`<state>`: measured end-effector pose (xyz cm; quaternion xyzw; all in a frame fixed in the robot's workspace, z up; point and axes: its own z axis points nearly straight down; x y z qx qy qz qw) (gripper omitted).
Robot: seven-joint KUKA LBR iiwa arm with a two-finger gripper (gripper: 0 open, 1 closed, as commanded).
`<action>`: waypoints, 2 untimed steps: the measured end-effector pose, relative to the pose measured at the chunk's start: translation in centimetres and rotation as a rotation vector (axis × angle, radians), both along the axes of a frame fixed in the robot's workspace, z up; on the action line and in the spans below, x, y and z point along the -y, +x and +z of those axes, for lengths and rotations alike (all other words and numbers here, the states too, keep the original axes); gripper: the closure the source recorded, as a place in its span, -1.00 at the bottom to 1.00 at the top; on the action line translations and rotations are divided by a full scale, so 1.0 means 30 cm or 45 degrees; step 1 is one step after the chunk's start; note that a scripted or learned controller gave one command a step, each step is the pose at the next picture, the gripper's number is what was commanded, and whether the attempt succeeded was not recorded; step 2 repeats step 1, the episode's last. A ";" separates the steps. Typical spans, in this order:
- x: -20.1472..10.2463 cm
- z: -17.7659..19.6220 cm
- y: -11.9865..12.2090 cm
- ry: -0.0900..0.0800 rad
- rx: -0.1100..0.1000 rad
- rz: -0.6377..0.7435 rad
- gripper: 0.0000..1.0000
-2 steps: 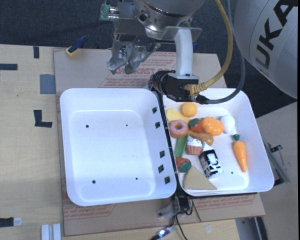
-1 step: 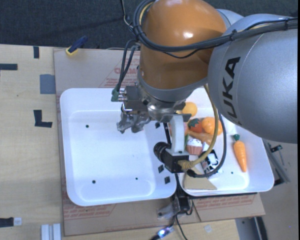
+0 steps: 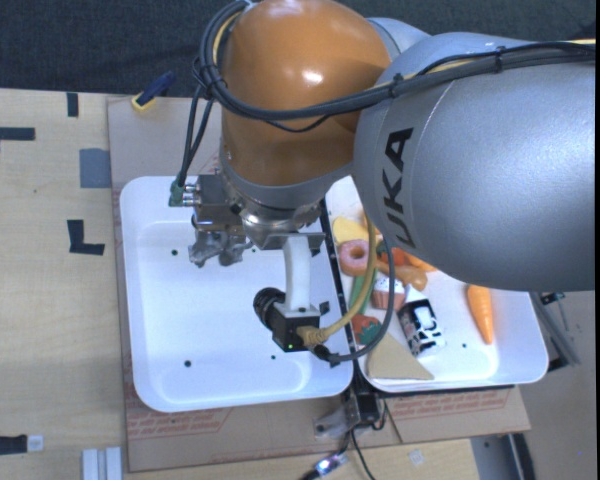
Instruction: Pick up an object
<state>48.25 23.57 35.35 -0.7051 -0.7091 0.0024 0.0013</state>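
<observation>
Over the left bin (image 3: 180,313) the tool (image 3: 218,251) hangs low, clenched or released cannot be told; donut (image 3: 355,256) and carrot (image 3: 482,313) lie in the right bin (image 3: 525,373); step judged: approach; next move calls for crossing right and descending on one.

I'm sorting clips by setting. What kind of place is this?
Probably a robotics lab: a grey and orange arm over two white bins, one holding a toy-like carrot, and black tape marks on the bench.
</observation>
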 end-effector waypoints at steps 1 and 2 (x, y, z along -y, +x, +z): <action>0.010 -0.325 -0.004 -0.006 -0.009 -0.005 1.00; 0.010 -0.325 -0.004 -0.006 -0.009 -0.005 1.00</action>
